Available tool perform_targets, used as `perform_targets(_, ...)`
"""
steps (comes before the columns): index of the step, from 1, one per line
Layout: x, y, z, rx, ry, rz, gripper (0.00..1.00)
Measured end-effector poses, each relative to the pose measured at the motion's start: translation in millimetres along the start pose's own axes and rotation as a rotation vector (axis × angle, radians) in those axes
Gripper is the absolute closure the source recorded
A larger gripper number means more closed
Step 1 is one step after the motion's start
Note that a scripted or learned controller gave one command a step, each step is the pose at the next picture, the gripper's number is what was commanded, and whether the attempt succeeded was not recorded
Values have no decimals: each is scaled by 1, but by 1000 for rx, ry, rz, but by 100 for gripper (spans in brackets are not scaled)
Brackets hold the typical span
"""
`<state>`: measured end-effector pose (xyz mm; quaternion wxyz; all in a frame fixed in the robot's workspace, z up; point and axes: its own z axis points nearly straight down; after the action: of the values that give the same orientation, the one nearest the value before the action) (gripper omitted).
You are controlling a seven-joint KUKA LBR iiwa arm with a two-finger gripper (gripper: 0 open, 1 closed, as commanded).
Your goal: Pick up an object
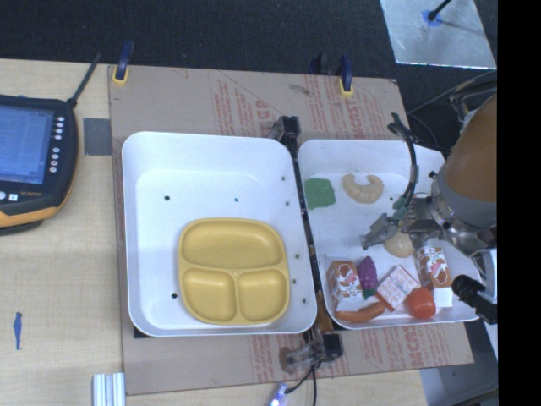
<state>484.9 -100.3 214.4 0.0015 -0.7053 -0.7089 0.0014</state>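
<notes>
The arm (473, 163) – cut off at right – hides bin's (372, 146) corner.

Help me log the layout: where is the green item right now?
The green item lies in the right bin, at its upper left near the wall shared with the left bin, just left of the croissant.

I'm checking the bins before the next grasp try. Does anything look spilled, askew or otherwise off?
Nothing stands out. The yellow tray lies flat in the left bin; the toy foods sit loose inside the right bin, crowded along its near edge, and the gripper is low among them.
</notes>
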Motion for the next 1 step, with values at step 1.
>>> perform_targets(1, -16, 61, 123, 2, -1, -1, 0)
